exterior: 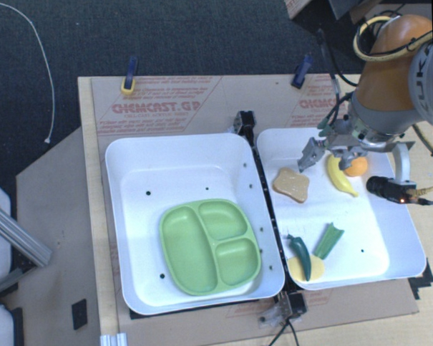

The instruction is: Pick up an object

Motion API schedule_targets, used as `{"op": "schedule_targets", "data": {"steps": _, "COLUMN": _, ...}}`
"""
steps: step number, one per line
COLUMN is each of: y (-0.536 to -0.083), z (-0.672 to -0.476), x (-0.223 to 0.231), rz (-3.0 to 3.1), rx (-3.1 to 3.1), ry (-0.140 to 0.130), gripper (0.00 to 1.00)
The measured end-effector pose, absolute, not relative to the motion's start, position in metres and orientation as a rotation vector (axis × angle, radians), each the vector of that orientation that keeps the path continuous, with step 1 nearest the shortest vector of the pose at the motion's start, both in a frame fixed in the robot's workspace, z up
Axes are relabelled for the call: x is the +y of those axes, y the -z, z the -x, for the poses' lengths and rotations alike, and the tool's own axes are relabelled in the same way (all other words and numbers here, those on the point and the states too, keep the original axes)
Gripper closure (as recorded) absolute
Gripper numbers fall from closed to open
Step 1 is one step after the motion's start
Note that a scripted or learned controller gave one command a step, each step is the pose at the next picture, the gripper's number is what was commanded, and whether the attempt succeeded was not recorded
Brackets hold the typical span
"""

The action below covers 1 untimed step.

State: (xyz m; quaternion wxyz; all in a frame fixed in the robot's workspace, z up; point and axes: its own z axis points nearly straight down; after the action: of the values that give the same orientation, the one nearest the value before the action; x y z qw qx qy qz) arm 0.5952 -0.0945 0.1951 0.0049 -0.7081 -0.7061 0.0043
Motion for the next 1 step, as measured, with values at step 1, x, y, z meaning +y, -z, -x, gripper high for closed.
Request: {"op": "schedule_targets", "data": {"steps": 1, "y": -0.2022, "z": -0.5982, "x": -0.0944, "rz": 2.222, "rx": -2.222, "ry": 0.000, "gripper": 0.00}}
